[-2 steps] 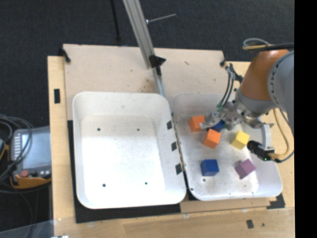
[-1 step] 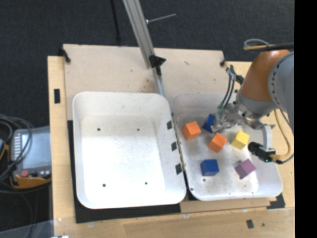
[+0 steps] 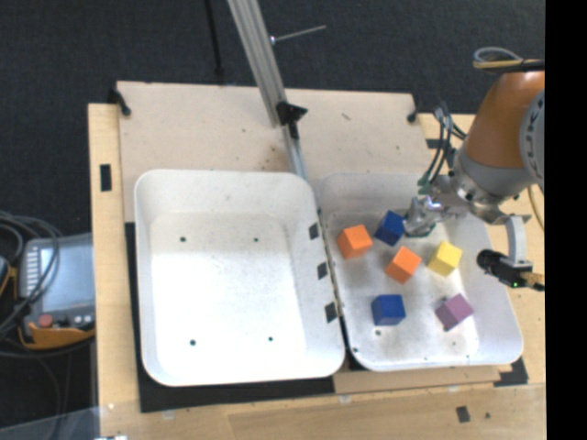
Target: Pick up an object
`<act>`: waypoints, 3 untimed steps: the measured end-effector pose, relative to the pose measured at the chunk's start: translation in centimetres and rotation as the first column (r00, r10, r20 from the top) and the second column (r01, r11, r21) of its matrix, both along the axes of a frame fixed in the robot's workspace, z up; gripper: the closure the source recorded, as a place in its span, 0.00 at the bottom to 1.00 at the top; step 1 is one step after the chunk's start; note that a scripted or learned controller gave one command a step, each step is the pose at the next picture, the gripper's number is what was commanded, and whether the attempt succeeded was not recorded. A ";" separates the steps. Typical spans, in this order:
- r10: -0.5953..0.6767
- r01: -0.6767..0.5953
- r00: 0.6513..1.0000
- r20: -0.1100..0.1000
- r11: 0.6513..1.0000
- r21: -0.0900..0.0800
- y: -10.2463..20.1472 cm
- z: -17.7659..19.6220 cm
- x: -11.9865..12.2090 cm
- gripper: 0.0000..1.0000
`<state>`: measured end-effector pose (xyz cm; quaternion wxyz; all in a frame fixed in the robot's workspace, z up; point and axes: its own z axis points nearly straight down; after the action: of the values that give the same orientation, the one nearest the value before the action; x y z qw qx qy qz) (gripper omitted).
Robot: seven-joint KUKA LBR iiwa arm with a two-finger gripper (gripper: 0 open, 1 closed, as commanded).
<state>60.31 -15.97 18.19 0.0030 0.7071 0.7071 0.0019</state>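
Pick attempt at the approach stage. The end effector point(image 3: 421, 220) is lowered into the right bin point(image 3: 495, 346); whether it is wide or narrow cannot be told. A blue cube point(image 3: 391, 227) lies just beside it, seemingly touching, yet nothing is seen held. Two orange cubes point(image 3: 355, 240) point(image 3: 403, 263), a yellow cube point(image 3: 446, 258), a purple cube point(image 3: 453, 311) and a second blue cube point(image 3: 388, 309) rest nearby. Grasp and lift are judged outstanding.

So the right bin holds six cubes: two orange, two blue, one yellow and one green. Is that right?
Not quite. The camera view shows the sixth cube is purple, not green. The right bin holds two orange, two blue and one yellow.
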 end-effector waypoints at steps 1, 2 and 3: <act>0.002 -0.002 1.000 0.000 1.000 0.000 -0.1 4.4 0.3 1.00; 0.004 -0.004 1.000 -0.003 1.000 0.001 -0.2 6.2 0.4 1.00; 0.008 -0.008 1.000 -0.003 1.000 0.002 5.1 7.2 1.2 1.00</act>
<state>61.49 -10.92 25.42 0.0014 0.7043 0.7099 0.0017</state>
